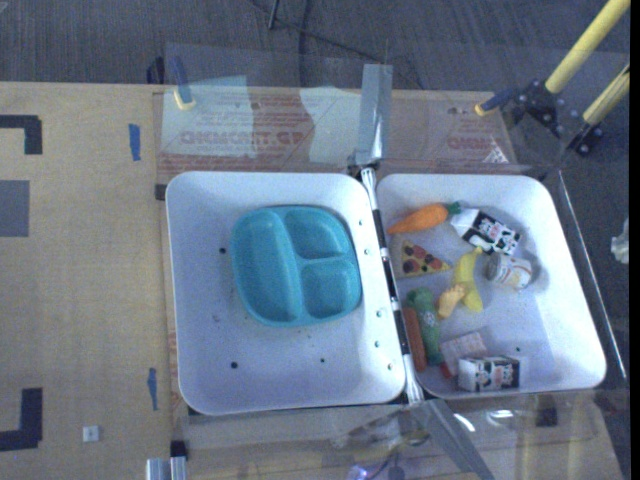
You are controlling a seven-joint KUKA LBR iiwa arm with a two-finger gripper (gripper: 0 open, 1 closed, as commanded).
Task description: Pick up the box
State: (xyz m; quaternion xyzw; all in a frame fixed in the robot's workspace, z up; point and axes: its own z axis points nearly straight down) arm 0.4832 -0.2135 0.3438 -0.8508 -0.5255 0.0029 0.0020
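Observation:
Two small boxes lie in the right bin [560, 298]. One is a white and black carton [489, 373] lying on its side near the bin's front wall, with a pale pinkish packet [463, 348] touching its upper left. The other is a black-and-white patterned carton [490, 232] lying tilted near the back, to the right of a carrot [428, 217].
Also in the right bin are a pizza slice [422, 261], a small can [508, 271], yellow pieces [466, 272], a green vegetable [427, 318] and a red stick [411, 330] along the left wall. A teal divided plate [297, 264] sits in the left bin [200, 348]. Yellow-legged stand [570, 78] at back right.

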